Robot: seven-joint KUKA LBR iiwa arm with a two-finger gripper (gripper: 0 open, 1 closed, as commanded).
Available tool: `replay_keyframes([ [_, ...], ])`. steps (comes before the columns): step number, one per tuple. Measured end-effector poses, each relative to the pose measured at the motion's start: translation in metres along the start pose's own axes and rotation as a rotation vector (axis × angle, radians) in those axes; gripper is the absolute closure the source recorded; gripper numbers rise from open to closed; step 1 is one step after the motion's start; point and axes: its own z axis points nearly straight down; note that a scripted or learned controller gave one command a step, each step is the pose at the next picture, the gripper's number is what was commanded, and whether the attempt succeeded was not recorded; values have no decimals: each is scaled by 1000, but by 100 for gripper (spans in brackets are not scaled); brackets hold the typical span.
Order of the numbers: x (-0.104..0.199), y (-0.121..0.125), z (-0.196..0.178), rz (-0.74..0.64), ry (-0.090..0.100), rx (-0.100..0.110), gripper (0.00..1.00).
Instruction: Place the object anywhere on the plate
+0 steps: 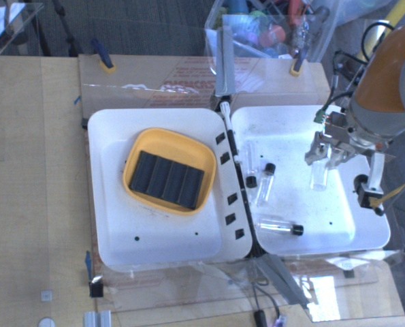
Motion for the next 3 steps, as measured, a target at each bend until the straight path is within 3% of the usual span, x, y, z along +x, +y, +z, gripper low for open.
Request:
replay_keyframes([
  [1, 47, 53, 12, -105, 0, -2, 100],
  [2, 75, 21, 16, -284, 2, 1, 100],
  [3, 108, -15, 15, -366, 2, -1, 100],
])
